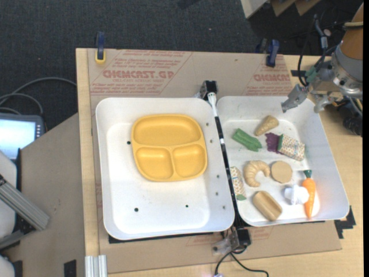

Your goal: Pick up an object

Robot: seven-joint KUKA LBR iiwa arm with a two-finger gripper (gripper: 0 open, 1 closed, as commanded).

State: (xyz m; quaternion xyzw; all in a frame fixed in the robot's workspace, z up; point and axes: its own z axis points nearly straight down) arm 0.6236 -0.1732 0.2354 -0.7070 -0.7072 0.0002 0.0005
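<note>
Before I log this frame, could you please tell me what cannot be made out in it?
- Grey two-finger gripper: too small and blurred to tell its finger spacing.
- Grey arm: cut off by the right edge.
- Small white object beside the orange carrot: too small to identify.

Yellow divided plate (169, 147) in left bin (109, 172).

- We've got two white bins (115, 201) that look like smooth, slightly glossy plastic.
- The yellow divided tray (169, 146) looks like matt plastic, smooth all over.
- The bench board (144, 68) under the bins looks like brown paper-faced sheet with red print, pretty flat and dull.
- The toy carrot (310, 195) and green piece (247, 139) look like smooth plastic to us.
- The gripper (302, 97) reads as grey metal.
</note>
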